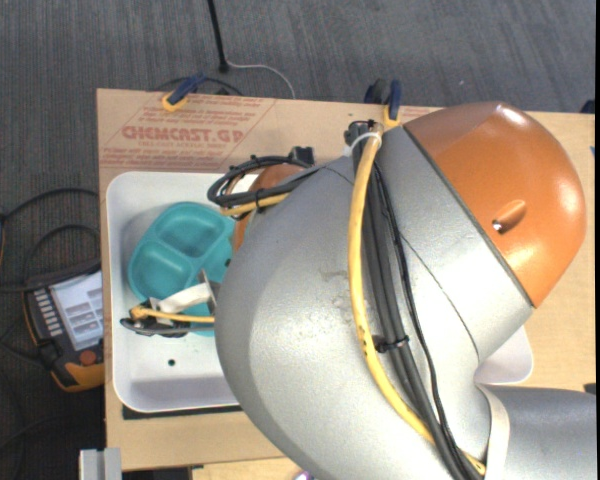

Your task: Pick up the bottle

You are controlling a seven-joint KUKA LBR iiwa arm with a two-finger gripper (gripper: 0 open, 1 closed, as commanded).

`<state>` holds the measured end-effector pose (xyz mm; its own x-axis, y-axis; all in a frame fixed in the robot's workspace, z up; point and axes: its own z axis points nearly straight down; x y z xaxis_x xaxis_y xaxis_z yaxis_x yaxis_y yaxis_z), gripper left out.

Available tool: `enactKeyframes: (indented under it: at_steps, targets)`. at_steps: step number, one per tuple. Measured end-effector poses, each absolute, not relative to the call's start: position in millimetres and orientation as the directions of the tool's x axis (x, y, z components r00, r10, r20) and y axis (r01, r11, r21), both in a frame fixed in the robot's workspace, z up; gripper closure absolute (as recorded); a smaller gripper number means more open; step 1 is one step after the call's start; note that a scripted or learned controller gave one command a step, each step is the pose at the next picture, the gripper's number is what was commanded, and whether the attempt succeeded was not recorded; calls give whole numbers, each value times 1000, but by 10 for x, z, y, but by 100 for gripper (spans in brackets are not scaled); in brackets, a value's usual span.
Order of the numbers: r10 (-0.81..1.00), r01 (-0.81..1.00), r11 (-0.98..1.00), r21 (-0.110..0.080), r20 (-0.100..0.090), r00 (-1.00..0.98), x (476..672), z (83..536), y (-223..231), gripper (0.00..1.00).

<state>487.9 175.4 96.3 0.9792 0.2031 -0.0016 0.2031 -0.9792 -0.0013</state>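
Teal bottle [180, 249] just beside gripper [170, 314]

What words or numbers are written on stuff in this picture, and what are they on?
"CHEMCAST GP" in red print on the brown board under the bins; the last letters are faint, so that reading is unsure.
A smaller red line sits above it, too small to read.
The handheld control box left of the bench has a white label with print, too blurred to read.
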Motion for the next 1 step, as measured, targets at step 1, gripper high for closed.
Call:
enactKeyframes:
  at_steps: [1]
  targets:
    - [487, 487, -874, 0, -4, 874, 5018, 1805, 1872, 0]
